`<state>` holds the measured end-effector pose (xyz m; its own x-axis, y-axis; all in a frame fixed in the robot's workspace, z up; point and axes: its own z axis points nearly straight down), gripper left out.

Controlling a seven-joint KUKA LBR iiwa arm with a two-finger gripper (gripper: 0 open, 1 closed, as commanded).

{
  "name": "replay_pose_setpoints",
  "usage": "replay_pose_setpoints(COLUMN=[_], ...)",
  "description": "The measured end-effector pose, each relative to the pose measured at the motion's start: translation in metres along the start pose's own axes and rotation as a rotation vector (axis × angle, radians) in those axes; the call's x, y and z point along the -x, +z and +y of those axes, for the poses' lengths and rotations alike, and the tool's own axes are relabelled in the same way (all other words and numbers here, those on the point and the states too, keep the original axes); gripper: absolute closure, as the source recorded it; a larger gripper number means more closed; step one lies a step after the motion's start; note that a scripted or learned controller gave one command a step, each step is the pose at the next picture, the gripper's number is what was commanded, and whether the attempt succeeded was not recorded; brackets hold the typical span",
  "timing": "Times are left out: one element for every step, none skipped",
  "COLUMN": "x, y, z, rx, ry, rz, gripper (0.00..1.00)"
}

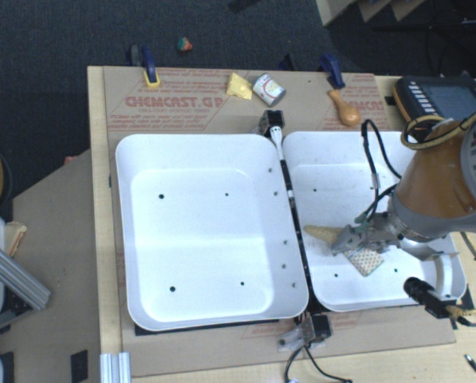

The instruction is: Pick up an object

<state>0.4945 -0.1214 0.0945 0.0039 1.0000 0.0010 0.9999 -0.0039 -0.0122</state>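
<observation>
A tan cone-shaped piece [320, 232] lies in the right bin [333, 174], close to its left wall. Just right of it, a flat waffle-patterned piece [367, 261] rests on the bin floor. My gripper [352, 242] hangs low over the bin between the two, right at the cone's wide end and above the upper corner of the waffle piece. The grey arm with its orange band [433, 186] reaches in from the right and hides the bin's right side. Whether anything is in the gripper's hold is unclear from this view.
The left bin [142, 166] sits beside the right one, with a black strip [288, 190] between them. On the board behind lie a yellow wedge [239, 86], a small grey box [269, 89], a wooden pear-like piece [345, 108] and a black pendant [441, 98].
</observation>
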Motion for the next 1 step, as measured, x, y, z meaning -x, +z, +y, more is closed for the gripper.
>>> replay_pose_setpoints(x=[-0.0861], y=[-0.098], z=[0.1001], rx=[0.03], ry=[-0.016], rz=[0.0], gripper=[0.0])
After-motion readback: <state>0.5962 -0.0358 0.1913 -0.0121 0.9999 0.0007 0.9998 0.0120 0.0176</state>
